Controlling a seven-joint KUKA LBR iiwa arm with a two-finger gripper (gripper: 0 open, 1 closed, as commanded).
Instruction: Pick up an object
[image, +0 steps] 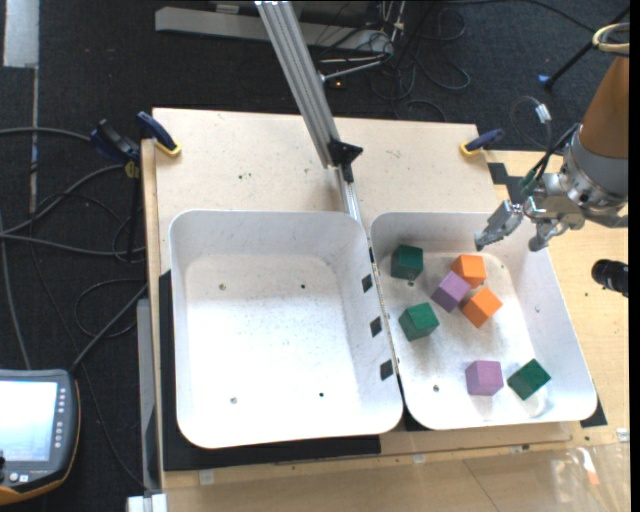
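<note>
Seven cubes sit loose in the right bin (560, 330), the orange cube (470, 267) closest to the gripper (520, 232), which hovers spread and empty above the far rim, presumably lining up.

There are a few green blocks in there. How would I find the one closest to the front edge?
Look in the right bin. At its near right corner sits a green block, beside a purple block. Unlike the other two greens, it lies far from the divider.
</note>
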